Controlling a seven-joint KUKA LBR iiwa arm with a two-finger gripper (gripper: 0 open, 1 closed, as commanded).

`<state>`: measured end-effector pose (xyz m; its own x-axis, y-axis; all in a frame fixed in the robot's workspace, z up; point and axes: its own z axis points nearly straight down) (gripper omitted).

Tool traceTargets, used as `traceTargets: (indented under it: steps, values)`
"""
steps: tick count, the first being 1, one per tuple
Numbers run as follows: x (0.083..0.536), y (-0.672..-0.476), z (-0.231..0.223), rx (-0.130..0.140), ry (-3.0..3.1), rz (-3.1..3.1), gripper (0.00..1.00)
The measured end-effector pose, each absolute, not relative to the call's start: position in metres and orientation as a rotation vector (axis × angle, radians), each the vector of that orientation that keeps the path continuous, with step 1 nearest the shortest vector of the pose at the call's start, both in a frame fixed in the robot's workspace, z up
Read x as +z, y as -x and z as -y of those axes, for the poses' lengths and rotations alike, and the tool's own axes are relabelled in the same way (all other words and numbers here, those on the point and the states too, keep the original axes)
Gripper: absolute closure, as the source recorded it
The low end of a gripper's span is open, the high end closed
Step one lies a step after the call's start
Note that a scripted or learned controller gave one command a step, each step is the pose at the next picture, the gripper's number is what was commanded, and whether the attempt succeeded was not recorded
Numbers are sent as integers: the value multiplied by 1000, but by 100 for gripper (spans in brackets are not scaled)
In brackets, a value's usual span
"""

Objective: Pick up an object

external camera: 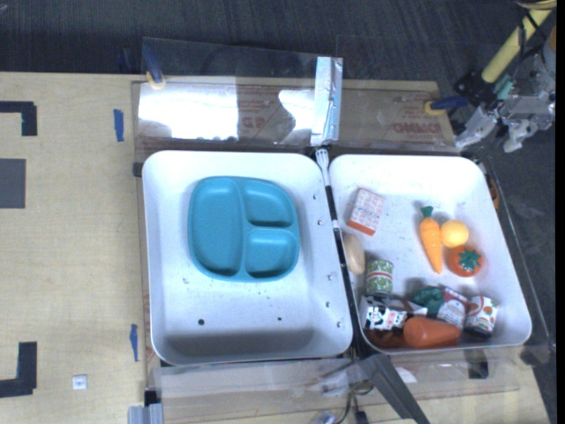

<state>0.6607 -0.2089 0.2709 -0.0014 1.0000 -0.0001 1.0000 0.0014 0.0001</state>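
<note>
We look down on a wooden counter (71,263) bearing two white bins. The left bin (168,307) holds a blue divided tray (243,228). The right bin (402,179) carries toy food: a carrot (430,242) touching a yellow ball (455,233), a tomato (465,261) just below, a green-labelled can (380,276), a small printed box (366,211). The gripper (508,117) sits beyond the right bin's far corner, apart from every item; we cannot tell how it is set.
</note>
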Motion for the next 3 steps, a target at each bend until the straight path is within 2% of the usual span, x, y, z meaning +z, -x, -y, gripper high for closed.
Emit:
traceTargets:
  steps: [1, 2, 3]
  values:
    - [177, -635, 188, -7, -2210, -2243, 0]
    - [87, -602, 188, 4, -2174, -2262, 0]
    - [98, -603, 188, 7, -2174, -2257, 100]
